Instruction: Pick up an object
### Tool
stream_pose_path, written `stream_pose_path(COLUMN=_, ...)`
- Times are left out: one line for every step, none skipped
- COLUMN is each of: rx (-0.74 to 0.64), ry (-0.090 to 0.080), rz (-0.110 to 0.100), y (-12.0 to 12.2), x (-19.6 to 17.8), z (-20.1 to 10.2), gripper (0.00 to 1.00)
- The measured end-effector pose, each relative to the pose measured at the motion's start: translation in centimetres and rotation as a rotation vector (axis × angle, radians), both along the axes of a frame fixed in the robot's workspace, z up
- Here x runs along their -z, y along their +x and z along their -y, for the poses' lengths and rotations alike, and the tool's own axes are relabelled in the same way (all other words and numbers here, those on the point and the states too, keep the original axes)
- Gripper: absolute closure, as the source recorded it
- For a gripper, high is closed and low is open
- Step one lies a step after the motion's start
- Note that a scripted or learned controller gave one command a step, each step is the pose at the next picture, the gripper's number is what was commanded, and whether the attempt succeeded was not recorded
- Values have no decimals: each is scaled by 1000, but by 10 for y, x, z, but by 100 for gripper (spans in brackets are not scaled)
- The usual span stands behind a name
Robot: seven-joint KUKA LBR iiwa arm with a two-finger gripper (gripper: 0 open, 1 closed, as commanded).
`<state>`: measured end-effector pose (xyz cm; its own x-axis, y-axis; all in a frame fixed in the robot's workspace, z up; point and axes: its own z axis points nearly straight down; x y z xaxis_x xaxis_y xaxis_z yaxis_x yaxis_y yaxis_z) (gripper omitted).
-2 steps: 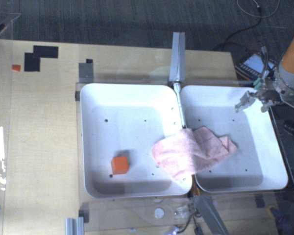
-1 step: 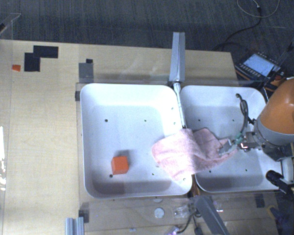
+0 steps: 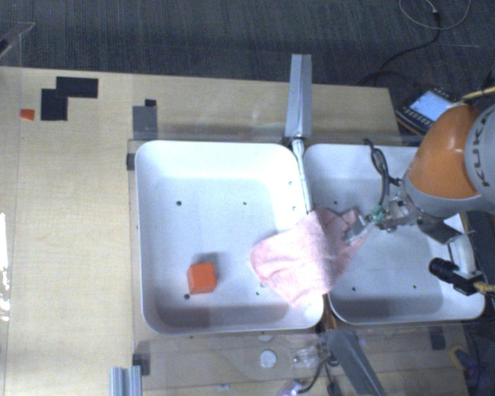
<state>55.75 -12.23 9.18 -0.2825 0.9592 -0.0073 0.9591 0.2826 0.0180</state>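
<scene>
The gripper (image 3: 365,221) is pinching the pink cloth (image 3: 301,258) by 1 corner, so it's draping over the divider; orange block (image 3: 202,278) is sitting left of the cloth.

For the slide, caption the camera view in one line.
KUKA arm's gripper meets a pink cloth draped across the divider between two white bins; an orange block sits in the left bin.

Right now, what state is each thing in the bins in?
pink cloth: crumpled, draped across the divider, lying partly in both bins.
orange block: resting flat in the left bin, apart from the cloth.
claw: low over the right bin, at the cloth's right edge.
</scene>
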Motion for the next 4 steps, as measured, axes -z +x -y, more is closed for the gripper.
stream_pose_path(rx=117, ry=3, rz=-4, y=50, x=1, z=-24, gripper=0)
stream_pose_path(rx=88, ry=2, rz=-12, y=114, x=2, z=-30, gripper=0)
stream_pose_path(rx=80, ry=1, rz=-2, y=117, x=-12, z=-32, gripper=100)
stream_pose_path(rx=78, ry=3, rz=-5, y=116, x=-11, z=-34, gripper=0)
